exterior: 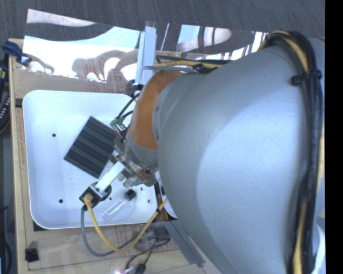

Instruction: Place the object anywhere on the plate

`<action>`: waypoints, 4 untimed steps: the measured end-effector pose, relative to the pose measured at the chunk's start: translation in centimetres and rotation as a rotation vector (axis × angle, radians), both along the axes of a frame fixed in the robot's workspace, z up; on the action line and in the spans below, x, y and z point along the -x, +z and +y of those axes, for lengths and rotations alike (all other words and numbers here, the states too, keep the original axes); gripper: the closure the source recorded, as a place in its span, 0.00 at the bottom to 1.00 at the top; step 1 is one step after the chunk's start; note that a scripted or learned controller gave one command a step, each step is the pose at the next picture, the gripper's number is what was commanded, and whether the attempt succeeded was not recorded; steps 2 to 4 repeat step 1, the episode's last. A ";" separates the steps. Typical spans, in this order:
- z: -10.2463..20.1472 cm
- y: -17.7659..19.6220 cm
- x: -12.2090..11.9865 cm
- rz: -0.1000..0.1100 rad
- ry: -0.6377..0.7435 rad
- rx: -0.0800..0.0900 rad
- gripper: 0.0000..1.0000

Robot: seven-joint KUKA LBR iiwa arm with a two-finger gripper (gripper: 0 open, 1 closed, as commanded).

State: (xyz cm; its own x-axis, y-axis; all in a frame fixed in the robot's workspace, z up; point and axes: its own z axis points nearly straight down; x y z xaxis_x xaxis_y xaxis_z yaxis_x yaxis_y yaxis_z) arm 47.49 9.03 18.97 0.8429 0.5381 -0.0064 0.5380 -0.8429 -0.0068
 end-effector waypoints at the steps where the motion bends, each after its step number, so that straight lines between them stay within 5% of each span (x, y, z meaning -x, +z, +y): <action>1: -4.9 0.0 -0.1 0.000 0.017 -0.001 1.00; 4: -4.9 0.0 -0.1 0.000 0.017 -0.001 1.00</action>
